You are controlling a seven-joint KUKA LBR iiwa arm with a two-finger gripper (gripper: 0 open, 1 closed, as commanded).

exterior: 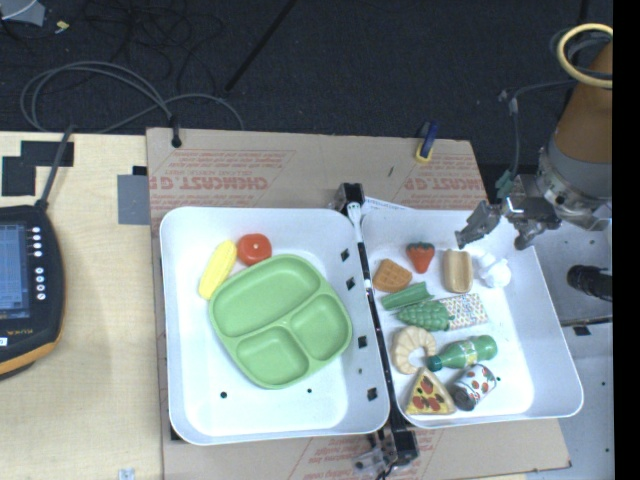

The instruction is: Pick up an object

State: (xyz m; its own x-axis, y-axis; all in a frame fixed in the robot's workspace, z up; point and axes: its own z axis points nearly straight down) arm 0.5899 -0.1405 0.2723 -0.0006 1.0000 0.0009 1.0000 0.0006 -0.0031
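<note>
Several toy foods lie crowded in the right bin (560, 368), and none of them is between the gripper's (503, 225) fingers. Nearest the tool are a bun-shaped hot dog (457, 270) standing lengthwise near the bin's far edge and a small white lump (493, 271) just beside it toward the right wall. A strawberry (421, 256) sits left of the hot dog, and an orange-brown bread piece (391, 275) lies closer to the divider between the bins. Below these come a green pea pod (404, 296), a knobbly green corn cob (424, 315) and a speckled wafer-like block (466, 311) touching it. Nearer the front edge are a pale ridged shell shape (411, 347), a green bottle (466, 352) lying on its side, a pizza slice (428, 394) at the front left corner and a dark round item (474, 385) beside it.

The gripper hangs above the right bin's far right corner, its two dark fingers spread apart with nothing in them. The grey arm (585, 138) rises behind it at the right.

The left bin (190, 368) carries a green divided plate (281, 318) in its middle, with a yellow banana (217, 269) and a red tomato (254, 248) near its far left corner. Both bins rest on a cardboard sheet (300, 168), and a handheld control pendant (25, 283) lies on the bench's left edge.
</note>
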